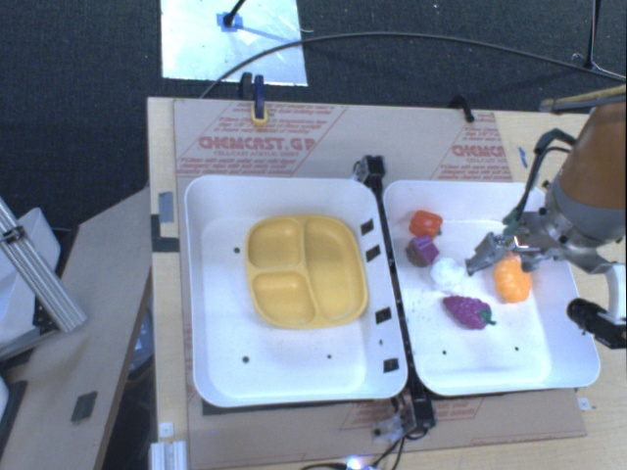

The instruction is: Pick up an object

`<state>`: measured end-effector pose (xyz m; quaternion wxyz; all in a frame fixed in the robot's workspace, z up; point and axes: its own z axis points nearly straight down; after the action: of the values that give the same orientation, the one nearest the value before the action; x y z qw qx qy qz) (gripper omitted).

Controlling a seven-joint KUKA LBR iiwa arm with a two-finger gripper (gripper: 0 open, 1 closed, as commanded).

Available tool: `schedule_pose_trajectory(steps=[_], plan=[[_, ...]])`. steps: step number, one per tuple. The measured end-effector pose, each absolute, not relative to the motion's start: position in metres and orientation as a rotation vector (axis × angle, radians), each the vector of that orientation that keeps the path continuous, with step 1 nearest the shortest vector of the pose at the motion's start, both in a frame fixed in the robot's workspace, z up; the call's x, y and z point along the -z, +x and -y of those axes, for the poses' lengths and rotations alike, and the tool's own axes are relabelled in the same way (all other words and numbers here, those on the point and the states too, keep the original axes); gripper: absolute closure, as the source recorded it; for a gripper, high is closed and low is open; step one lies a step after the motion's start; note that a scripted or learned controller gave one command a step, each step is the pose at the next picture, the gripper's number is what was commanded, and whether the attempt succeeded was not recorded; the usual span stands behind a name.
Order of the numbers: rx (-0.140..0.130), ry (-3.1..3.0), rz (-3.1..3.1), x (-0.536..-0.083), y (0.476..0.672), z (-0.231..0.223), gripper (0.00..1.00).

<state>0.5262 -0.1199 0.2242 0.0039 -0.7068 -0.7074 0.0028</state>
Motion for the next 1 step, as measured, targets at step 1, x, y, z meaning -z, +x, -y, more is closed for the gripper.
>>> schedule_pose_trajectory(steps=[1], plan=[[0.001,-2.219,2.226,-0.2294,0.5286,0.1198,0.0]])
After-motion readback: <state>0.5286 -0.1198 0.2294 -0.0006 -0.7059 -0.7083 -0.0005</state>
